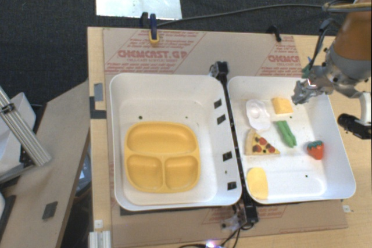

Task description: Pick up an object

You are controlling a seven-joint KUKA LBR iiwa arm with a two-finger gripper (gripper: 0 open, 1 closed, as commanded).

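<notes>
Camera view: the tool [302, 92] is being held over the right bin [337, 174], just beside the yellow cheese block [282, 105]; its state cannot be told. A white piece [258, 113], green bean [286, 132], pizza slice [261, 144], strawberry [315, 149] and yellow slab [257, 182] are being carried there. A yellow divided tray [163, 156] is sitting in the left bin [133, 90].

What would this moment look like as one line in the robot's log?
task: pick up object | gripper: above right bin far edge, near cheese slice | holding: nothing seen | yellow tray: left bin
</notes>
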